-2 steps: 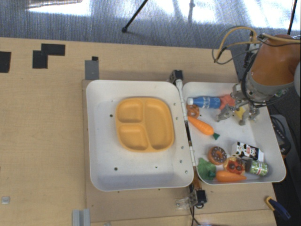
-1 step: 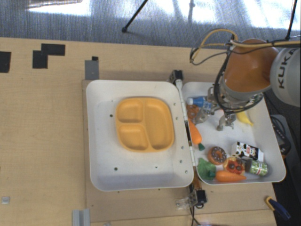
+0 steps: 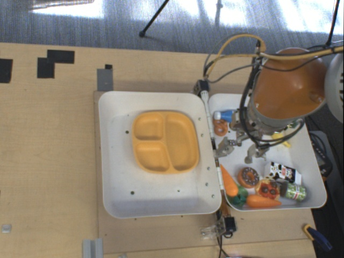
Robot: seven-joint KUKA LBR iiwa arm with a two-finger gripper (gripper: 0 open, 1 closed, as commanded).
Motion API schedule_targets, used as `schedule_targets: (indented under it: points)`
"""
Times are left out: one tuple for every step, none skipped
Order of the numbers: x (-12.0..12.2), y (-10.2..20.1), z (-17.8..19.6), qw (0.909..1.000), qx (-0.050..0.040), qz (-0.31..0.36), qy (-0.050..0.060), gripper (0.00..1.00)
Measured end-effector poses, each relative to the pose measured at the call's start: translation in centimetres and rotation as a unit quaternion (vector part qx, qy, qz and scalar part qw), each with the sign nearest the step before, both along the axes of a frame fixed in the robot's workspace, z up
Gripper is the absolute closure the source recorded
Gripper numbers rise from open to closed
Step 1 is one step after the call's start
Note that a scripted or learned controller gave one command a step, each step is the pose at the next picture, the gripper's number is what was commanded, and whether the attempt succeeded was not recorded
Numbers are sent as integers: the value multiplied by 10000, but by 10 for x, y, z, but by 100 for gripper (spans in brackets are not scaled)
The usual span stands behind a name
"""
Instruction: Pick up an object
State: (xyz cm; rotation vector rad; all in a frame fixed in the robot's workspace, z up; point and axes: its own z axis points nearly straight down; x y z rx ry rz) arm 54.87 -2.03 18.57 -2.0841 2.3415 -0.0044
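Observation:
My gripper (image 3: 238,150) hangs over the middle of the right bin (image 3: 314,168), its fingers (image 3: 224,148) spread open with nothing between them. Just below it lie a round chocolate donut (image 3: 249,177), an orange carrot (image 3: 229,183) with a green top and a second carrot (image 3: 263,201). A red toy (image 3: 268,188), a green can (image 3: 295,193) and a black-and-white carton (image 3: 282,172) sit at the bin's near right. A blue-capped bottle (image 3: 223,115) and a brown round item (image 3: 220,127) lie at the bin's far left, beside the arm.
The left bin (image 3: 115,160) holds a yellow divided plate (image 3: 164,142). The arm's orange band (image 3: 287,87) covers the far part of the right bin. Yellow cables (image 3: 231,44) loop above the bins. A tripod leg (image 3: 160,11) stands on the carpet behind the bench.

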Motion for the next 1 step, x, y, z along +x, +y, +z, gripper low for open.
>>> schedule_targets:
  points:
    - [-51,-28,-1,9961,-15,879,18,0]
